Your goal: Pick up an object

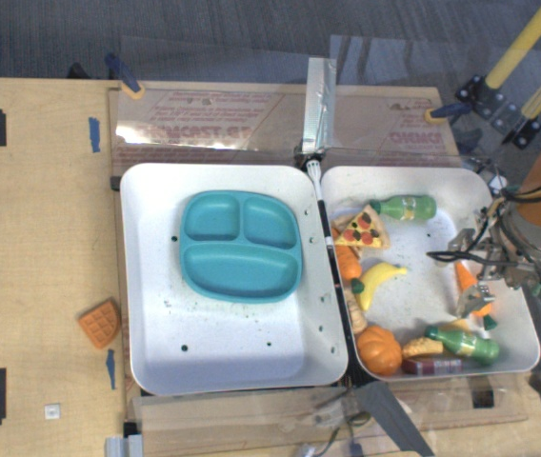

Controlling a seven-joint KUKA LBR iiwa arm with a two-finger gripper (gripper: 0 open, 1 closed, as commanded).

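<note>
At the right bin's far right edge, small orange carrot-looking toy just under the hand, probably light hard slick plastic, best pinched across the middle; can't tell about the grip, with green bottle close below.

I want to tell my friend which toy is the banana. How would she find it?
Look in the right-hand white bin, the one full of toy food. Near its middle, just below the pizza slice and above the round orange pumpkin, lies the banana. It is the only plain yellow, curved toy there.
</note>
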